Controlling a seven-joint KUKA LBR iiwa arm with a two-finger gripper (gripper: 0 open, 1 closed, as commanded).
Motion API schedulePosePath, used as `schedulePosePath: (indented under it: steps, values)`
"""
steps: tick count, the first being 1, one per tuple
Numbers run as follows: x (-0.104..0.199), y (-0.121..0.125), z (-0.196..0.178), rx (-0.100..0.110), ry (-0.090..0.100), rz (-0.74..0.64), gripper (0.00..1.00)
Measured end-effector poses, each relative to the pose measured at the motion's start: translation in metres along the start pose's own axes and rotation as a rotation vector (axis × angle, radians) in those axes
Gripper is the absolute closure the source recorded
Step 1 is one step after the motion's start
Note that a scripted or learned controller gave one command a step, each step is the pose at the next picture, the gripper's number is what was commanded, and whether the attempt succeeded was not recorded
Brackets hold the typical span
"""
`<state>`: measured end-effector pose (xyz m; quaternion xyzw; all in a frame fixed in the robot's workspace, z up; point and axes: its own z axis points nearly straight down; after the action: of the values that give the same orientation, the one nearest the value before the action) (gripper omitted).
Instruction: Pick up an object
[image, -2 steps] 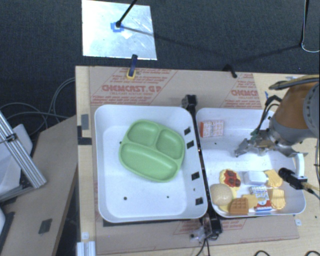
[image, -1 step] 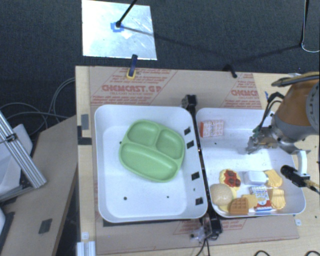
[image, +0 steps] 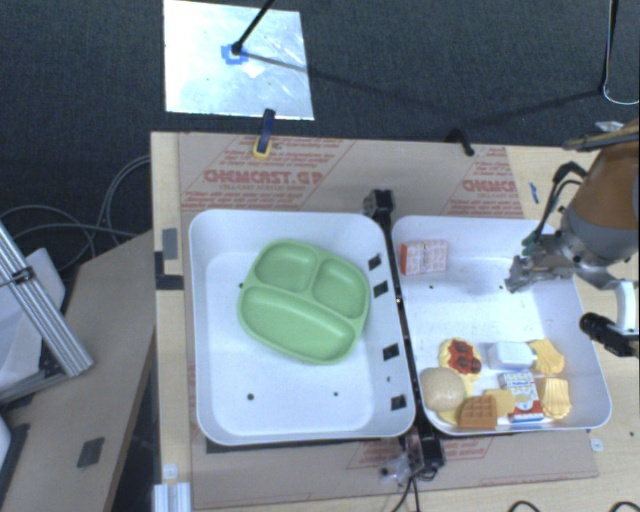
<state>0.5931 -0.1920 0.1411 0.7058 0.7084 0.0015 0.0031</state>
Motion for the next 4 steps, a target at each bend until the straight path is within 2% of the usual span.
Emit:
schedulePosePath:
  steps: [2, 3, 4]
  values:
    - [-0.005, 0.002, -0.086, 0.001, 0.000, -0.001, 1.00]
    - [0.046, -0.023, -0.079, 0.007, 0.004, -0.004, 1.00]
    - [0.088, -0.042, -0.084, 0.005, 0.004, -0.005, 1.00]
